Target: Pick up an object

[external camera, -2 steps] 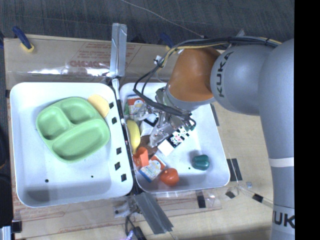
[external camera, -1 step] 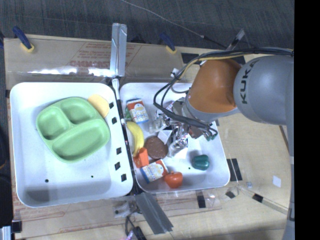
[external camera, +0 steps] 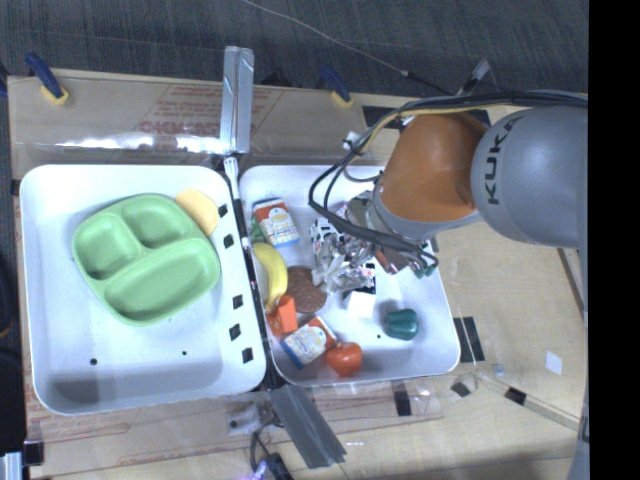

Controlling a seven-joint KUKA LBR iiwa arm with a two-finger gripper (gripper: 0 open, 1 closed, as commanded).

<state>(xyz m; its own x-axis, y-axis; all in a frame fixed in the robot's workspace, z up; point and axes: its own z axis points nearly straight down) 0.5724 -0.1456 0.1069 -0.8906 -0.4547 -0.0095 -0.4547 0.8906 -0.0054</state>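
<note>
Nearest me in the right bin (external camera: 445,353) sit the tomato (external camera: 345,358) and the green pepper (external camera: 401,323). Farther in, I see the gripper (external camera: 345,263) low over the bin's middle, but wrist clutter hides whether it grips anything; I cannot tell. The brown cookie (external camera: 306,293) lies just to its left, the banana (external camera: 269,271) beyond that, long axis running near to far.

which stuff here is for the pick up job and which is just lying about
For the job:
- yellow banana
- red tomato
- dark green toy pepper
- round brown cookie
- gripper above the right white bin

Lying about:
- green divided plate
- blue clamp
</note>
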